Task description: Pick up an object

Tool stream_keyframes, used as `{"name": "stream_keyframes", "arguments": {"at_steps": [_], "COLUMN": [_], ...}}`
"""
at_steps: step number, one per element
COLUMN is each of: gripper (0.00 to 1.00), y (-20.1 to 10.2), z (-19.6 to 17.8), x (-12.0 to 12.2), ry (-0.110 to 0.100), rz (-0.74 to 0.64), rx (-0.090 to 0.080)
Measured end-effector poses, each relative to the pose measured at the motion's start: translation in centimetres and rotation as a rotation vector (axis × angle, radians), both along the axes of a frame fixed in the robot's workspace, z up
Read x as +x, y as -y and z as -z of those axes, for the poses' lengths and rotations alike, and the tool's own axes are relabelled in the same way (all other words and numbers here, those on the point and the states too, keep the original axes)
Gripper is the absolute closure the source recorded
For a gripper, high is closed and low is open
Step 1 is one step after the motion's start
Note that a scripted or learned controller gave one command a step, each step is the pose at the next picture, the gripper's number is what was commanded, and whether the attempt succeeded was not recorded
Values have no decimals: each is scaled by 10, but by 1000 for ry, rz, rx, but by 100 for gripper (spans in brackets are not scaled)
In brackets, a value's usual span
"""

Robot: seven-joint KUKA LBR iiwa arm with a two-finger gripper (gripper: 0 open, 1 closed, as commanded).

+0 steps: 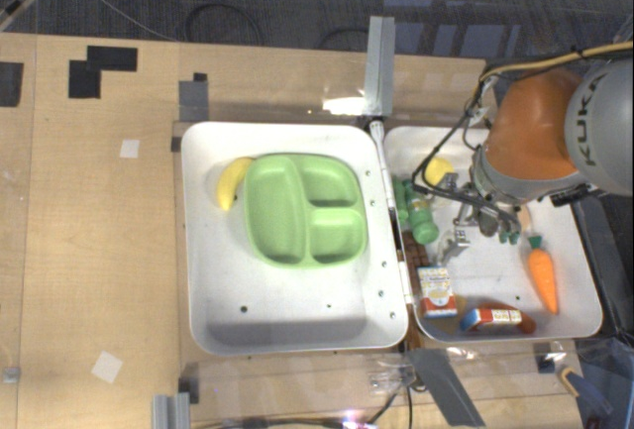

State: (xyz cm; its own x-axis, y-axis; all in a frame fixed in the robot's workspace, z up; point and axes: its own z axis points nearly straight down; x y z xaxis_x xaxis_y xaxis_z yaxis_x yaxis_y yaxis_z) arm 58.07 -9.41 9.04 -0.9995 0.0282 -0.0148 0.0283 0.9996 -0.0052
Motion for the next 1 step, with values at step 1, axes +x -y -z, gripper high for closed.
{"name": "stream_keyframes", "arguments": {"at_steps": [1], "gripper": [0], "y": [-4], "z": [2], "x": [54], "ry": [-20], "rz": [39], "rx": [3]}}
